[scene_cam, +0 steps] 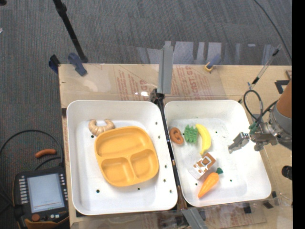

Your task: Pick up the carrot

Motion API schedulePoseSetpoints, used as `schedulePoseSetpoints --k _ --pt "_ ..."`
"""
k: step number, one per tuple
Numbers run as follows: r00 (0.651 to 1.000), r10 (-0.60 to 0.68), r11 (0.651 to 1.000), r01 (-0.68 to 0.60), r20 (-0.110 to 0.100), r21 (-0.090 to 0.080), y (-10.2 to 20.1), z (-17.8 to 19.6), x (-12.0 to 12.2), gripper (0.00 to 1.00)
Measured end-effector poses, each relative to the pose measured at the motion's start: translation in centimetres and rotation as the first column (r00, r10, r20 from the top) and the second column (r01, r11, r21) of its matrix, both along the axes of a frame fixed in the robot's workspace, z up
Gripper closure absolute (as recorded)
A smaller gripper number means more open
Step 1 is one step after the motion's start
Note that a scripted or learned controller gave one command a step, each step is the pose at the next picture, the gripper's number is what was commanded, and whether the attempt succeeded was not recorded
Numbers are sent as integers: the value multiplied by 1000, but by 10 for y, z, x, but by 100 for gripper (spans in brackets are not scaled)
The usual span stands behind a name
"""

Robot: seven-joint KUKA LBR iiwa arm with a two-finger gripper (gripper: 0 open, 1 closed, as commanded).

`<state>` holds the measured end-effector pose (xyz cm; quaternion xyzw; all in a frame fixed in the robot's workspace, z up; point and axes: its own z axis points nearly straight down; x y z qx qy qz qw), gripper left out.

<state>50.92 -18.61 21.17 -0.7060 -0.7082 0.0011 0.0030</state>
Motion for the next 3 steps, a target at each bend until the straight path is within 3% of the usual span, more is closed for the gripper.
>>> schedulePoseSetpoints --k 1,2,3 --pt "992 123 992 -123 3 0 47 -108 -33 0" --pt "994 114 994 -114 -2 2 43 -101 -34 100" --pt "921 -390 921 390 -1 -5 129 -27 18 100"
